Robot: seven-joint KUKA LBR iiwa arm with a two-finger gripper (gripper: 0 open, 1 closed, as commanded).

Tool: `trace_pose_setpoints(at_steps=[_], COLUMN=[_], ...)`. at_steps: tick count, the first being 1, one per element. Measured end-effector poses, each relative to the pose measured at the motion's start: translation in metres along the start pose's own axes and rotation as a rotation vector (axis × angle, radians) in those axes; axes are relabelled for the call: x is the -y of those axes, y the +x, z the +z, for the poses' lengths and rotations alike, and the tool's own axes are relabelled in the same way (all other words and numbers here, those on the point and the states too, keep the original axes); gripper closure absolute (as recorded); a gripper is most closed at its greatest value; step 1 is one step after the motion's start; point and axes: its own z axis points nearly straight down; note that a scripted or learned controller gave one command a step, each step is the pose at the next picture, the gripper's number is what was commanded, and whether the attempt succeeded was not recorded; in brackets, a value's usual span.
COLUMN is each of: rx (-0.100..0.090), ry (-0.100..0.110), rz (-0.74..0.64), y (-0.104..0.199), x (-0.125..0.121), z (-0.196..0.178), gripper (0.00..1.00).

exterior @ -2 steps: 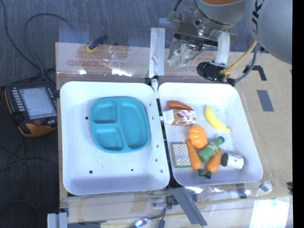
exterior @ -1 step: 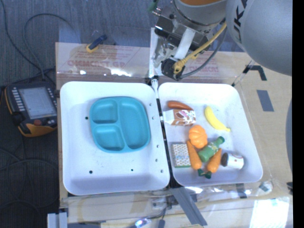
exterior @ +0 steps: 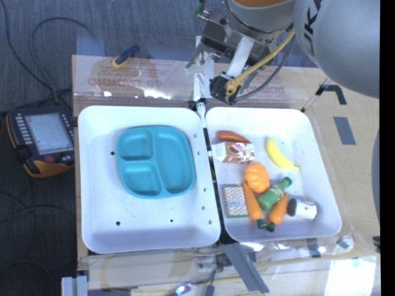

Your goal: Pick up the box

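One box (exterior: pixel 234 201) lies flat in the right bin (exterior: pixel 315 142), touching one of two carrots (exterior: pixel 251 202), near a pumpkin (exterior: pixel 257 176) and bottle (exterior: pixel 273 196). One blue tray (exterior: pixel 154 160) sits in the left bin (exterior: pixel 99 134). The tool (exterior: pixel 207 73) hangs above the bins' far edge; I cannot tell if it is open.

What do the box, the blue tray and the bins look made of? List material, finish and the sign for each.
Box: probably printed cardboard, matte; flat faces, fine pattern, no glare.
Blue tray: likely moulded plastic, smooth, slightly satin; rounded compartment walls, even colour.
Bins: seemingly white plastic, semi-gloss; soft rounded rims, faint sheen.
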Motion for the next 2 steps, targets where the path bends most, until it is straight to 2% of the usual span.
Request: trace_pose_setpoints(at_steps=[1,2], rx=[0.000,-0.001], ry=[0.001,0.000], rz=[-0.113,-0.255], y=[0.016,0.003], x=[0.089,0.124], z=[0.000,-0.001], gripper=[0.00,0.00])
